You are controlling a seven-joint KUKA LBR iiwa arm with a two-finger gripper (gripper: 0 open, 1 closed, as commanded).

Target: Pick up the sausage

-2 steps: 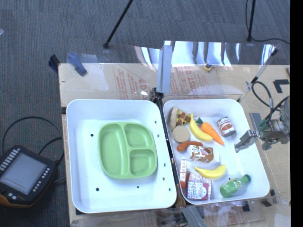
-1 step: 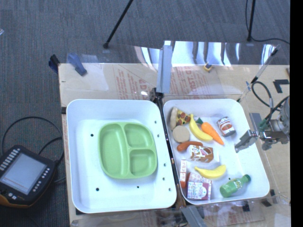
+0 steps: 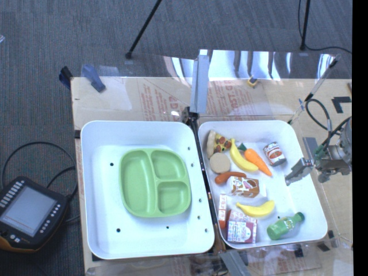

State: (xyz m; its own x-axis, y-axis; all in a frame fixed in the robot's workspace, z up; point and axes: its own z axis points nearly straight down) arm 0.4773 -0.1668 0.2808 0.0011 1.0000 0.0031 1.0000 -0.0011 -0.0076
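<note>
claw (image 3: 300, 172) hung at the right rim of the right bin (image 3: 290, 128), well apart from any food. cannot tell how far open; nothing visibly held. sausage (image 3: 229, 176) lay near the bin's middle, slanted, orange-red, touching the round biscuit (image 3: 219, 163) above it and just beside the snack packet (image 3: 244, 186) below.

judged as the approach step, grasp not yet begun. best done by coming in over the sausage's free middle, closing across its short width, keeping clear of biscuit and packet so neither got dragged along.

right bin also held a pizza slice (image 3: 217, 142), two bananas (image 3: 242, 159) (image 3: 256, 209), a carrot (image 3: 258, 161), a small can (image 3: 275, 153), a juice box (image 3: 241, 230) and a green bottle (image 3: 284, 225). left bin (image 3: 98, 137) held a green divided plate (image 3: 155, 182), all compartments bare.
</note>
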